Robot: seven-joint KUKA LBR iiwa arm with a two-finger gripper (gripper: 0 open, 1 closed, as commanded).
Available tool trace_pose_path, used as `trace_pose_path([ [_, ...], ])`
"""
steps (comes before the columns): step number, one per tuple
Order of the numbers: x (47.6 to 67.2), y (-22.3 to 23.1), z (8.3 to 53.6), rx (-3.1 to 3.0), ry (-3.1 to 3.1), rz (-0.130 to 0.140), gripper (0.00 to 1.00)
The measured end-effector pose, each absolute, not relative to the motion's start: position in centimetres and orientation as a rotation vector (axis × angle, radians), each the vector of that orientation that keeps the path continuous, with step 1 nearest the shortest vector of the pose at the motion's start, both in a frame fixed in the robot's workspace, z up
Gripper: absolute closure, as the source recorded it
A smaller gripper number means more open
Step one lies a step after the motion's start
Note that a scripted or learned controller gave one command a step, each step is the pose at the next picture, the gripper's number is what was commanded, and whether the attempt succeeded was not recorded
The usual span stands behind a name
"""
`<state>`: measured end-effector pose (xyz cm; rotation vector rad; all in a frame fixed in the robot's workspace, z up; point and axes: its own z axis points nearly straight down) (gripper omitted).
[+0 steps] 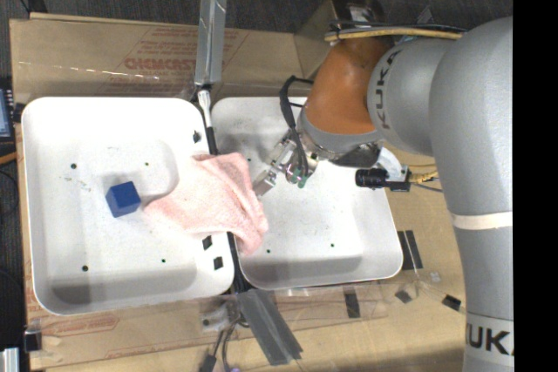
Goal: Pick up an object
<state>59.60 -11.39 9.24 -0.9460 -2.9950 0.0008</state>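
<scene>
Across the rim between the two white bins lies a pink cloth point(214, 200), draped over the divide, with more of it in the left bin point(52, 187) than in the right bin point(349, 231). Just left of the cloth, on the left bin's floor, sits a small blue block point(123, 198), close to the cloth's edge. At the cloth's right edge, over the right bin, hangs the gripper point(277, 170); its tips seem to be at the fabric, though from here I cannot tell how the jaws stand.
</scene>
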Motion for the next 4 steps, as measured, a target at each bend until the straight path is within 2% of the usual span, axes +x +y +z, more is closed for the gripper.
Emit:
trace_pose_path([
  [1, 59.7, -11.4, 10.3, -0.94, -2.997, 0.002, 1.0],
  [2, 61.2, -8.9, 19.3, -1.511, -2.755, 0.001, 1.0],
  [3, 61.2, -8.9, 19.3, -1.51, -2.755, 0.001, 0.0],
  [4, 64.8, -8.0, 25.4, -1.282, -2.869, 0.001, 0.0],
])
